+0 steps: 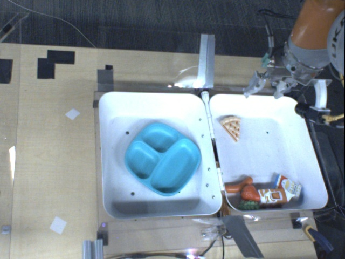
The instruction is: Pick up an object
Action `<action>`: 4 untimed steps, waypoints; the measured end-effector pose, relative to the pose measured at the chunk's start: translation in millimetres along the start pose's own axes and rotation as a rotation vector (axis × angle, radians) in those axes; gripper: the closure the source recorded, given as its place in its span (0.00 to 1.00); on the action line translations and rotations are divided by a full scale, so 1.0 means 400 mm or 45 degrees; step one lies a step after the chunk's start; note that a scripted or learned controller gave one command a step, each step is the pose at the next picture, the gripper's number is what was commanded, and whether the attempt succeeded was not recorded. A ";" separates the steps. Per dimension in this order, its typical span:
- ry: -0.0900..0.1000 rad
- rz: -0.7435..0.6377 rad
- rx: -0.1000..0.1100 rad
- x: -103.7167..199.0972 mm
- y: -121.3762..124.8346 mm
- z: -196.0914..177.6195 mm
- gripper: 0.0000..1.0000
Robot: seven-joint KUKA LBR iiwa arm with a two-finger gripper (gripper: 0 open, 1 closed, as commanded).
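- On my screen the left bin (pixel 108 144) held a blue divided plate (pixel 163 158), three compartments, lying flat near the middle of the bin floor.
- I saw nothing resting in the plate's compartments.
- The right bin (pixel 302 161) sat just beside it, the two sharing a centre wall.
- In that bin a waffle-patterned pizza slice (pixel 232 127) lay near the upper left corner, well apart from the rest.
- Along the near wall I made out a small cluster: a carrot (pixel 240 188) and a green piece (pixel 249 204) at the left, touching a small carton (pixel 279 192) with an orange label lying on its side.
- The gripper (pixel 265 86) hung over the right bin's far rim, away from every item; its two fingers stood apart with nothing between them.
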State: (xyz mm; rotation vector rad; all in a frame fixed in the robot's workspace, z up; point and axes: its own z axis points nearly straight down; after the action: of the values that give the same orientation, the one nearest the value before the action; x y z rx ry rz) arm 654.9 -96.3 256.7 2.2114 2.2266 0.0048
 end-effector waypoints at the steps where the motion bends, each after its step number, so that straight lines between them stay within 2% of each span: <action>1: 0.000 -0.025 0.003 0.017 -0.132 0.328 0.00; 2: 0.000 -0.025 0.002 0.017 -0.131 0.327 0.00; 3: -0.001 -0.201 -0.004 -0.004 0.039 0.423 0.00; 4: -0.002 -0.203 -0.013 -0.002 0.044 0.390 1.00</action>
State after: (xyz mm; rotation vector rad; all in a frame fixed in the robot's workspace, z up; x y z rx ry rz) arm 673.4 -96.9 100.7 2.0209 2.3892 0.0139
